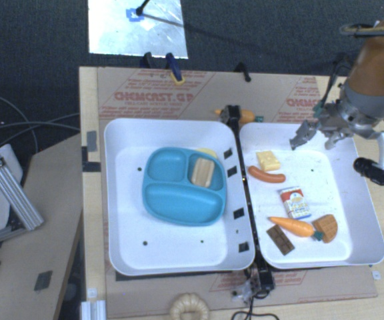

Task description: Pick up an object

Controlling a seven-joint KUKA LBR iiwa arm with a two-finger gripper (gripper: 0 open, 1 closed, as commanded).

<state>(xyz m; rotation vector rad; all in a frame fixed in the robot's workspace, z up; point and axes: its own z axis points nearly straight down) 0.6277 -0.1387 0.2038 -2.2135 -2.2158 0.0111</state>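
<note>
The right bin (352,199) holds several small toy foods: a yellow cheese slice (268,160), a sausage (267,176), a small red, white and blue box (295,203), a carrot (292,227), a brown cookie (326,227) and a chocolate bar (280,239). My gripper (317,139) hangs over the far part of the right bin, up and to the right of the cheese slice. Its fingers are spread open with nothing between them.
The left bin (125,179) holds a blue divided plate (179,202) with a piece of bread (202,172) in one section. An orange item (246,117) lies behind the bins' shared wall. A pale ring (189,307) lies at the bench's front edge.
</note>
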